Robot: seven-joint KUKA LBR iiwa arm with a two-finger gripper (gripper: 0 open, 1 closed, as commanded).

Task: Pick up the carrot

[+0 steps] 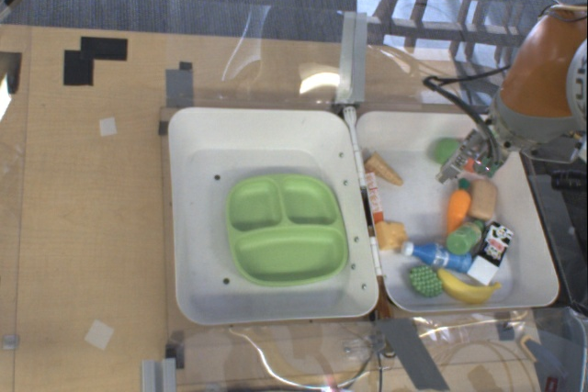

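Just below gripper (469, 162), carrot (457, 208)

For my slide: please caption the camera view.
Gripper above orange carrot in cluttered right white bin.

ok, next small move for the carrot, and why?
Probably ease the pincer down and slightly toward the near edge. It sits just past the carrot's far end, and the carrot lies free in the right bin, crowded by a tan block.

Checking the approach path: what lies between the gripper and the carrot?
In the camera view, nothing: a short bare stretch of bin floor separates the gripper from the carrot just below it.
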